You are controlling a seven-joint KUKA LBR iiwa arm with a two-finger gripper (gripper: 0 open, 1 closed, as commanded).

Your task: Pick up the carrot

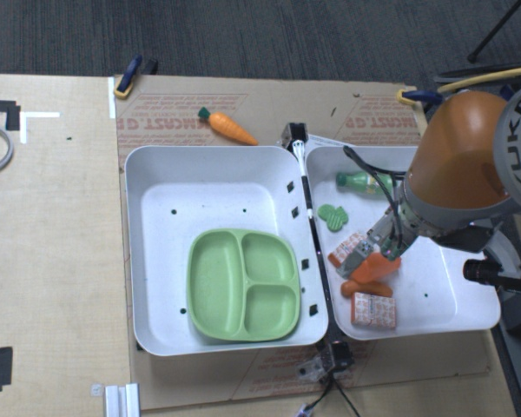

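A carrot [228, 127], orange with a green top, lies on the brown cardboard behind the left bin [148, 233], outside both bins. My gripper [387, 247] is low in the right bin [469, 307], far from that carrot. It hangs right over an orange object [372, 270], and the arm's wrist hides the contact between them. I cannot make out whether that orange piece is held.
The left bin holds a green divided plate [243, 283]. In the right bin lie a green bottle [363, 181], a small green piece [333, 217], a red and white packet [347, 250] and a pink box [373, 311]. The arm's orange band [464, 150] covers the bin's right part.
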